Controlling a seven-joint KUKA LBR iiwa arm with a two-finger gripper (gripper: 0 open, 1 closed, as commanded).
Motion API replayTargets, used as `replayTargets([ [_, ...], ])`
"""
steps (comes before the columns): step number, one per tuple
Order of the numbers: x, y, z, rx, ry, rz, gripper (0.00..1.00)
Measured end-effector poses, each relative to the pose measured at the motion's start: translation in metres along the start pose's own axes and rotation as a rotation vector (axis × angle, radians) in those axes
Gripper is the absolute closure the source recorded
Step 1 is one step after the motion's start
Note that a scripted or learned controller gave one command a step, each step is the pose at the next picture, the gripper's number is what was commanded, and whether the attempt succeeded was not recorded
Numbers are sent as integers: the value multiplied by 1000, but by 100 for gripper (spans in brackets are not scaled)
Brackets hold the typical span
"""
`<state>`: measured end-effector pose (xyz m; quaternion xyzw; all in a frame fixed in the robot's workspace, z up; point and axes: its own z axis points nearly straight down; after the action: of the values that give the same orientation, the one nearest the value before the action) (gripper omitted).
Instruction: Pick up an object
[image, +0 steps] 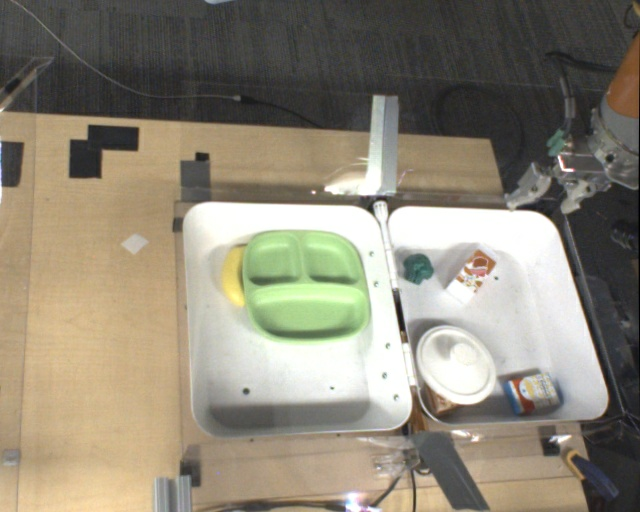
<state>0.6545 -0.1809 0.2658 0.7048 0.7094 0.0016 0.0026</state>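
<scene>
Bench (100, 330): light wood top carrying two shallow white bins side by side.

Left bin (215, 390): one green divided tray (303, 284), three compartments, lying flat toward the far half of the bin. One yellow item (232, 276), partly hidden under the tray's left edge; probably a banana, though too little of it shows to be sure.

Right bin (555, 260): four items, all apart from one another.
- Small teal object (417, 267), near the far-left corner, just beside the dividing wall.
- Small carton (472, 274) with red and white print, lying tilted, to the right of the teal object.
- White round bowl (456, 362), near the near-left corner, close to the dividing wall.
- Small can (530, 392) with blue and red label, on its side, near the near-right corner.

Gripper (565, 180): above the far-right corner of the right bin, just outside its rim, well apart from every item. Fingers (527, 185) spread wide, nothing between them.
</scene>
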Motion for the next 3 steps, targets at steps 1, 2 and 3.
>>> replayTargets([
  [1, 34, 16, 2, -1, -1, -152, 0],
  [2, 63, -9, 104, 1, 1, -285, 0],
  [3, 15, -8, 179, -2, -1, -313, 0],
])
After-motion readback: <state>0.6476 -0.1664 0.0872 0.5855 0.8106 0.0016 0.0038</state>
